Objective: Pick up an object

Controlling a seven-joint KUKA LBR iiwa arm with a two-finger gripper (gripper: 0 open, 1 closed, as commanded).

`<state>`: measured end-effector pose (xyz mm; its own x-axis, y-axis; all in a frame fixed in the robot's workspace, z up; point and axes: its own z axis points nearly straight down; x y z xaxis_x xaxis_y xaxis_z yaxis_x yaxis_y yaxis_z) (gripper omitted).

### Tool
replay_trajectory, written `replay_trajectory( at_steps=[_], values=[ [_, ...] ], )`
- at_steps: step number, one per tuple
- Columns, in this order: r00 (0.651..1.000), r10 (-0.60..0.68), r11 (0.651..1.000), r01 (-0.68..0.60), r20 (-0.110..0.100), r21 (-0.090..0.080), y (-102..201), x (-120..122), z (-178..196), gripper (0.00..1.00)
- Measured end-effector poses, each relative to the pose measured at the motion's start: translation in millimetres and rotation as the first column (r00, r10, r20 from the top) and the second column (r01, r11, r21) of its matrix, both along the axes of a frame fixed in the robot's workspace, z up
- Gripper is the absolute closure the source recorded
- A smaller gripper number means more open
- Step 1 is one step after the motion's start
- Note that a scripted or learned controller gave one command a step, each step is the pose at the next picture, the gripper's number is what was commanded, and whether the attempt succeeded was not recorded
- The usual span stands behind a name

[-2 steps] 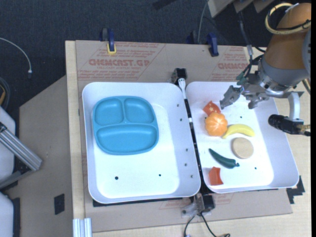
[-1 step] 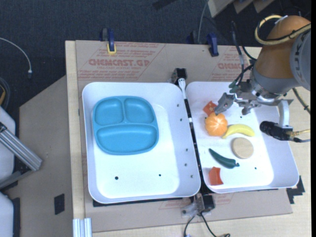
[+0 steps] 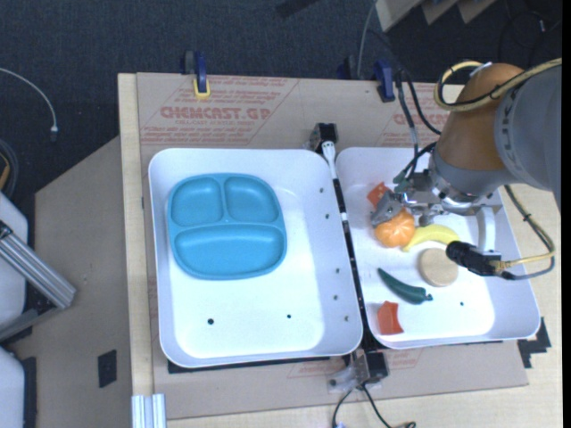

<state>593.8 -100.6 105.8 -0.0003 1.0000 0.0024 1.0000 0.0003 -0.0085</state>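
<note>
Gripper [image 3: 399, 205] over round orange fruit [image 3: 395, 231]

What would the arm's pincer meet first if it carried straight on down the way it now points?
Most likely the round orange toy fruit: the pincer sits right above it in the right white bin. The curved yellow toy banana lies just beside. Depth is unclear, so they may already touch.

Two shallow white bins sit side by side on a counter [image 3: 134, 239]. The left bin [image 3: 268, 328] holds a blue divided plate [image 3: 227, 226]. In the right bin [image 3: 508, 319], the gripper [image 3: 397, 205] hangs over an orange fruit [image 3: 394, 231], beside a banana [image 3: 434, 235], a beige disc [image 3: 438, 267], a green pepper [image 3: 403, 286] and a red piece [image 3: 389, 318].
</note>
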Motion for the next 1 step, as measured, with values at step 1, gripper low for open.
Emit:
replay_trajectory(
  at_steps=[1],
  values=[
    [1.0,0.0,1.0,0.0,0.003,-0.001,0.8,-0.8,-23.0,0.0]
  ],
)
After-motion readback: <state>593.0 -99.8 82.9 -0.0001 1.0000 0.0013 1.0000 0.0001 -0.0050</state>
